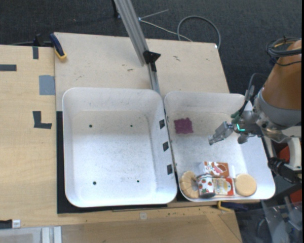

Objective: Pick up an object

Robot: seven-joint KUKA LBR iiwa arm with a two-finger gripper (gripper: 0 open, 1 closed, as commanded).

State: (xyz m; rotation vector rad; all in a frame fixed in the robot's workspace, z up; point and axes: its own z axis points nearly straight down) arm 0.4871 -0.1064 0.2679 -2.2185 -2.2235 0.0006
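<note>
The desk [116, 59] carries two shallow white bins side by side. The left bin [73, 151] shows only small dark marks on its floor. The right bin [202, 100] holds everything that could be picked. The arm [281, 92] reaches in from the right over that bin's right wall, its orange band above the wrist, so the bin with things in it is the one it works above.

The pincer [220, 134] hangs above the middle of the right bin, angled to the left; one grey finger points out, nothing lies between its tips, and I cannot tell how wide it stands.

A cluster lies along the near wall of that bin: a red and white packet [216, 169], a small printed can [206, 185], a round biscuit [188, 182] at the left and another round biscuit [245, 185] at the right, all touching or just beside one another. A small purple block [183, 125] sits alone toward the far left, apart from the cluster and left of the pincer, probably the easiest target.
</note>
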